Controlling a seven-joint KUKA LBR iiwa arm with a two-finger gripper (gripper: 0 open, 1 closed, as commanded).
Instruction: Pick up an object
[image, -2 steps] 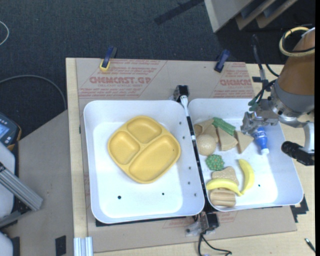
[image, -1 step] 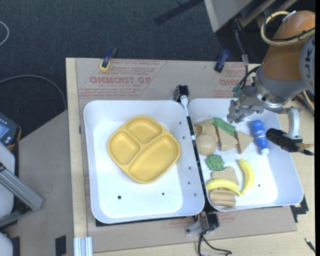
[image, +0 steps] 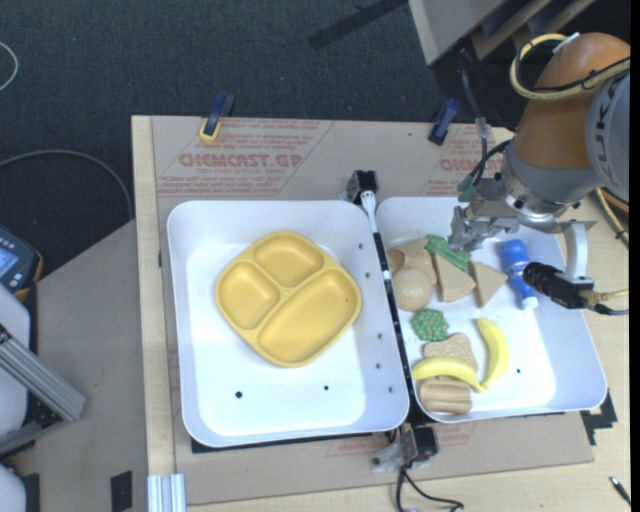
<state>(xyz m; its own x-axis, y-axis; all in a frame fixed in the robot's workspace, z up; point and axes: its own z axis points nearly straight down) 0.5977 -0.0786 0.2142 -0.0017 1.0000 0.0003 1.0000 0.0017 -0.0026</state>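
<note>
We see the pincer low over the green bean in the right bin, lined up to grab; grip state can't tell

2 white bins, 1 yellow tray, 2 bananas

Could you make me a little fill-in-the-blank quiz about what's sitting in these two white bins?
1. The yellow divided plate lies in the ____ bin.
2. The plate has ____ compartments.
3. The gripper hangs over the ____ bin, near the green bean pod.
4. Two bananas lie near that bin's front; their colour is ____.

Missing words: left; three; right; yellow.
</note>
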